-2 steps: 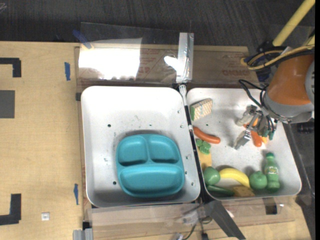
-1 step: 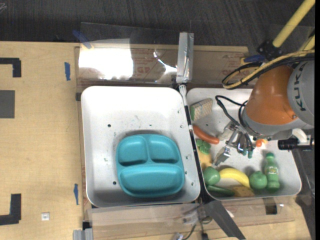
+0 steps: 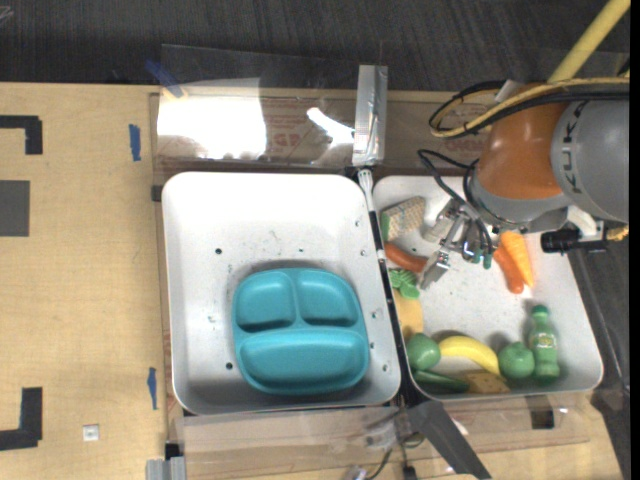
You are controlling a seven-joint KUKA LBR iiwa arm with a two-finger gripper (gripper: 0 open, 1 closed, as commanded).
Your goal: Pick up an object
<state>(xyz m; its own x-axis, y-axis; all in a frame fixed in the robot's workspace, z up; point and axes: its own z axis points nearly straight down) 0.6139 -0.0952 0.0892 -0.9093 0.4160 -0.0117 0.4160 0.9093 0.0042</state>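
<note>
Teal divided tray [image 3: 298, 330] is parked alone in the left bin [image 3: 190, 218], so pick targets are all crowded into the right bin [image 3: 585, 343]: pepper [image 3: 423, 351], banana [image 3: 468, 351], green bottle [image 3: 543, 343], carrot [image 3: 514, 259]. Gripper [image 3: 447, 248] is lowered over the near-left clutter there; nothing is seen between its fingers, and their state cannot be told.

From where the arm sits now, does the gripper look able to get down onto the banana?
Probably yes. The banana lies uncovered near the right bin's front edge, its top exposed, and the gripper hangs over the same bin. A green pepper and green apple crowd its ends, leaving little side room.
</note>
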